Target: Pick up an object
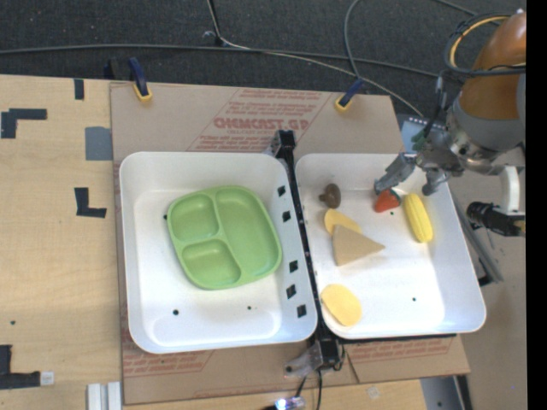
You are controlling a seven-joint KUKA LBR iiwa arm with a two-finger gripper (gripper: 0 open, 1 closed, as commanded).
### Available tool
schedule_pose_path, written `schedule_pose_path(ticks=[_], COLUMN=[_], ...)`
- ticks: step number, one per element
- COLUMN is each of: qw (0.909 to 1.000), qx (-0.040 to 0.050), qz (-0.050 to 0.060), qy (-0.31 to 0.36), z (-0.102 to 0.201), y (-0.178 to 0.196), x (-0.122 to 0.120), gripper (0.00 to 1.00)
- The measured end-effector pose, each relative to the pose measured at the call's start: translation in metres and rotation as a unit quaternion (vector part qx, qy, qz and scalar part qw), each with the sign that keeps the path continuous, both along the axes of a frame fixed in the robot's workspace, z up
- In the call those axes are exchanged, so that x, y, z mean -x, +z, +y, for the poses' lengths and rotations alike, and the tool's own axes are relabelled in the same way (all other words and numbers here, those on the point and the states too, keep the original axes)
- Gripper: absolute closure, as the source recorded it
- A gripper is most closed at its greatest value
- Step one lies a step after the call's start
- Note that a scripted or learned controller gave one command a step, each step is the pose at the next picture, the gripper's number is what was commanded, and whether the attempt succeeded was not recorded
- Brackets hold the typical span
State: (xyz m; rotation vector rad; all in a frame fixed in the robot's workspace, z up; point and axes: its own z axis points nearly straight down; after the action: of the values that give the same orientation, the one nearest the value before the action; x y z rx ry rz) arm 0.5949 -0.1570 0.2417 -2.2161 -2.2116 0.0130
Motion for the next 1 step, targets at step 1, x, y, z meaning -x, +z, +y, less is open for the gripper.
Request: schedule_pose_path(ticks=[1], qw=[1.0000], qx=[0.0010], qz=[-0.006], qy=[0.002], z=[0.0003], y=[0.0070], x=[-0.0024], gripper=[0.00])
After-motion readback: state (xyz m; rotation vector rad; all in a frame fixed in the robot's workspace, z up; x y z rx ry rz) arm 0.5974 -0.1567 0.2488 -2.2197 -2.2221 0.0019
